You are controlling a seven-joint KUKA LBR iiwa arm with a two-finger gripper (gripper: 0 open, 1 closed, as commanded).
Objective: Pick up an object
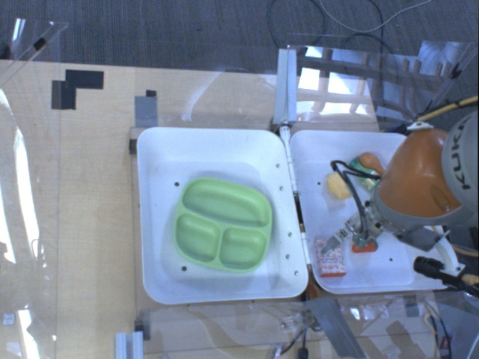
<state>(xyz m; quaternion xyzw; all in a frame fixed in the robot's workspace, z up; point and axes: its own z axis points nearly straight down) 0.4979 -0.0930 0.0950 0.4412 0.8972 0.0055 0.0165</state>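
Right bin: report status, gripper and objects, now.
Gripper low in right bin, over a small red item. Grasp unconfirmed. Red-and-white packet alongside; yellow piece behind. Green divided tray in left bin.

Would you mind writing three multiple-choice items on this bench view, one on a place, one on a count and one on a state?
1. Where does the green tray lie?
A. in the left bin
B. in the right bin
C. on the bare bench

2. How many compartments does the green tray have?
A. two
B. three
C. five

3. How does the small red and white packet lie?
A. lifted clear above the bin
B. flat on the floor of the right bin, near its front edge
C. inside the green tray

Answers:
1. A, as the tray sits in the middle of the left bin.
2. B, as one long section runs above two smaller ones.
3. B, as the packet rests on the floor of the right bin, beside the gripper.
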